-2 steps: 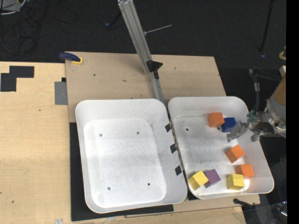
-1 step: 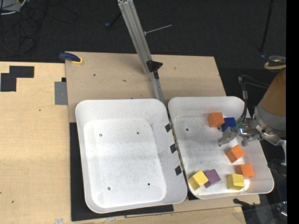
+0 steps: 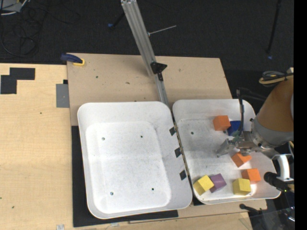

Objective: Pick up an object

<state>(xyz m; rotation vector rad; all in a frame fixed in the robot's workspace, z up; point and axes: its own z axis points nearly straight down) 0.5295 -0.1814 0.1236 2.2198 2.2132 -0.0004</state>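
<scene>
The right bin (image 3: 201, 110) holds several small blocks. An orange block (image 3: 221, 122) and a blue block (image 3: 235, 127) lie toward its back. A second orange block (image 3: 241, 159) sits in the middle right. My gripper (image 3: 234, 148) is down low in this bin, just in front of the blue block and right behind that second orange block. Along the front edge lie a yellow block (image 3: 204, 184), a purple block (image 3: 218, 180), another yellow block (image 3: 242, 186) and a third orange block (image 3: 253, 175). The arm's wrist hides part of the bin's right side.
The left bin (image 3: 96, 114) stands beside the right one, with black clips (image 3: 177, 152) along their shared wall. A slanted metal rail (image 3: 143, 40) rises behind the bins. The arm's grey and orange body (image 3: 277, 116) overhangs the right bin's right rim.
</scene>
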